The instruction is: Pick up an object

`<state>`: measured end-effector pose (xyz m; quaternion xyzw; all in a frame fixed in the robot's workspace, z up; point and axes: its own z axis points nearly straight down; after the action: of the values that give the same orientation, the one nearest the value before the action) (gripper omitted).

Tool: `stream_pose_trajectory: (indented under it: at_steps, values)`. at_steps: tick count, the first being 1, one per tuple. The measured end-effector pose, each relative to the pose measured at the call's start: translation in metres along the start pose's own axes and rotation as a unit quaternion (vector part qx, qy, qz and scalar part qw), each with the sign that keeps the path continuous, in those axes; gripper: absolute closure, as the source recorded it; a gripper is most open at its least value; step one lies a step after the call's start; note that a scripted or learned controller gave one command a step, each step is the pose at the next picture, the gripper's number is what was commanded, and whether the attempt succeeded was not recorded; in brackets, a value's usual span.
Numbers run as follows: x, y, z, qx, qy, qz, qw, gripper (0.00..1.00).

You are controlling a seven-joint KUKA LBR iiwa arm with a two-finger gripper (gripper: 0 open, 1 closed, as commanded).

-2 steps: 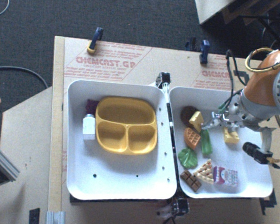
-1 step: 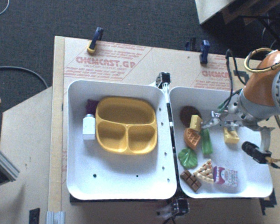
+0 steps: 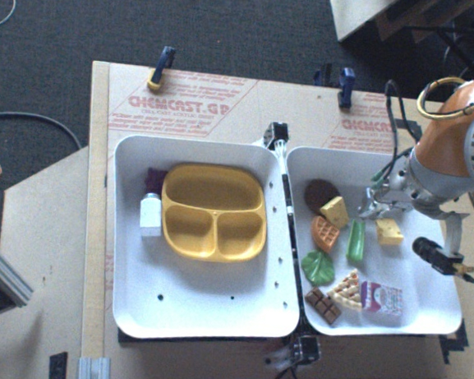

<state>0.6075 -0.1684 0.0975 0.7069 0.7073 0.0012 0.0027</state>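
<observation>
In the right bin (image 3: 423,325) lie several toy foods: a dark brown round cookie (image 3: 320,193), a yellow cheese wedge (image 3: 334,210), a waffle (image 3: 325,233), a green pod (image 3: 356,241), a pale yellow cheese block (image 3: 390,231), a green leaf (image 3: 318,268), a chocolate bar (image 3: 322,306), a cracker piece (image 3: 347,288) and a pink carton (image 3: 382,299). My gripper (image 3: 374,205) hangs low over the upper middle of this bin, between the cheese wedge and the cheese block, just above the top of the green pod. Nothing is visibly lifted.
The left bin (image 3: 128,299) holds a yellow divided plate (image 3: 214,211), a small white bottle (image 3: 151,214) and a purple item (image 3: 155,177) at the plate's left. The grey and orange arm (image 3: 451,150) reaches in over the right bin's far right corner. Clamps sit at the board's far edge.
</observation>
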Motion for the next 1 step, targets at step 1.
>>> stream_pose_trajectory:
  at_steps: [1]
  values:
    - [-0.0019, 0.0018, -0.0647, -0.001, 0.000, 0.000, 1.0000, 1.00]
